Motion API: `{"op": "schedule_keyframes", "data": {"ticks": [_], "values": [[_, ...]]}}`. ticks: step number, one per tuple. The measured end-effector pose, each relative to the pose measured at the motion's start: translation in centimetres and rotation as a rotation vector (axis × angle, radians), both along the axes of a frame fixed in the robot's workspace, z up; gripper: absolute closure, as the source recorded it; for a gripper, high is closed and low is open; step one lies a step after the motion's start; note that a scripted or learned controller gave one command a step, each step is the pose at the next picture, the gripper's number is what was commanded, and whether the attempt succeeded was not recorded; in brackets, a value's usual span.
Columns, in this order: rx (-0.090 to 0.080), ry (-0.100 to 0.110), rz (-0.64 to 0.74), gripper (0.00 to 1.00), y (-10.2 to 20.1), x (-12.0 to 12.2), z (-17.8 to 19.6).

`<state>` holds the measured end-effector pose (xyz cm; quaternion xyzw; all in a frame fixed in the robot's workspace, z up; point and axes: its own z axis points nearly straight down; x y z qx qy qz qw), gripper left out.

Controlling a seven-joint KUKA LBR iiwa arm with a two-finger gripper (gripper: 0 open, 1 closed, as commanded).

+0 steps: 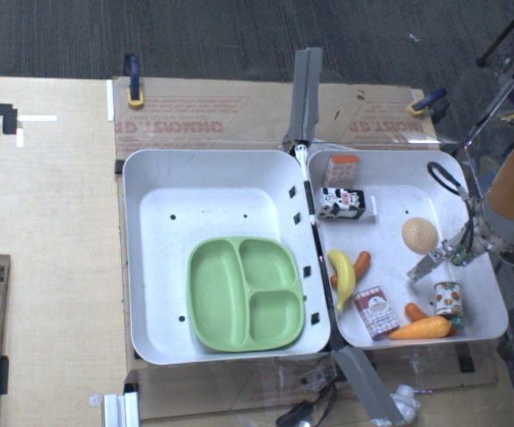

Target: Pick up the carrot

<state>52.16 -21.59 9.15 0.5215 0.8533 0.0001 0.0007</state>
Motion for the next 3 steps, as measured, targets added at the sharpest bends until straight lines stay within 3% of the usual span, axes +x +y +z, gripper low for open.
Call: {"op": "schedule_keyframes", "data": {"ticks": [1,2,3], "values": [[-0.002,-0.003,0.337,0.00,-0.6,7.8,0.2],[-0.009,-0.020,0.334,1.00,-0.8,8.3,2.1],[-0.001,-0.001,-0.123,1.00,5.7,10.2,0.1]]}}
